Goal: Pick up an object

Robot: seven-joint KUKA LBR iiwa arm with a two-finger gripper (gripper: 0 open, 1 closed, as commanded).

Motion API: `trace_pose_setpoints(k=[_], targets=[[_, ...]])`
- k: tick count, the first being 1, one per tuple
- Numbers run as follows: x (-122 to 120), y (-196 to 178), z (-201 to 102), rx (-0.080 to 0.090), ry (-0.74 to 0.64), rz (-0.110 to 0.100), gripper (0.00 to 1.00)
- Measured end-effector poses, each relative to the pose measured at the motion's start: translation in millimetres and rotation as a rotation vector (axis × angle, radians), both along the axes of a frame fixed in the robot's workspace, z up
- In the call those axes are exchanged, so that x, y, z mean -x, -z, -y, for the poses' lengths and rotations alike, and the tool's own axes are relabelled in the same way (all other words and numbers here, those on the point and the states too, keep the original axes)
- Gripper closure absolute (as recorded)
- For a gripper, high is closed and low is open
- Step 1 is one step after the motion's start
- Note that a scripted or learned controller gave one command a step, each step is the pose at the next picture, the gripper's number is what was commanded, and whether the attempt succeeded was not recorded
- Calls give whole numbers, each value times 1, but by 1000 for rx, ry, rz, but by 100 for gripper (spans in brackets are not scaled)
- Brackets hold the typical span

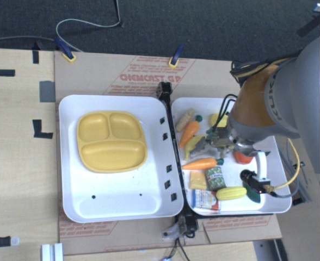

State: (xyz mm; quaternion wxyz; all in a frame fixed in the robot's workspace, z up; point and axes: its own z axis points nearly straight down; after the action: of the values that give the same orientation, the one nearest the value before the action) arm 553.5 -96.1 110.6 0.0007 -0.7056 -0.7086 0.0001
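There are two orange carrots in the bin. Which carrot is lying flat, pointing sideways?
The lower carrot, just above the small green packet, lies level across the right bin. The other carrot sits higher up, tilted on a slant beside the divider.

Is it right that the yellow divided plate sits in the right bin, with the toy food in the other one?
Not quite. The camera view shows the yellow divided plate in the left bin, not the right. The toy food, such as a carrot and corn, lies in the other one, the right bin.
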Motion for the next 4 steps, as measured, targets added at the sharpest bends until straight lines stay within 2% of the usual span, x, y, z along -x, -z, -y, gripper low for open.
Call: trace_pose_setpoints(k=[1,2,3,4], targets=[[-76,26,-1,2,3,3,0],[-76,17,-1,4,2,1,100],[-102,-114,-63,2,2,1,100],[-101,-113,-62,3,3,-1,0]])
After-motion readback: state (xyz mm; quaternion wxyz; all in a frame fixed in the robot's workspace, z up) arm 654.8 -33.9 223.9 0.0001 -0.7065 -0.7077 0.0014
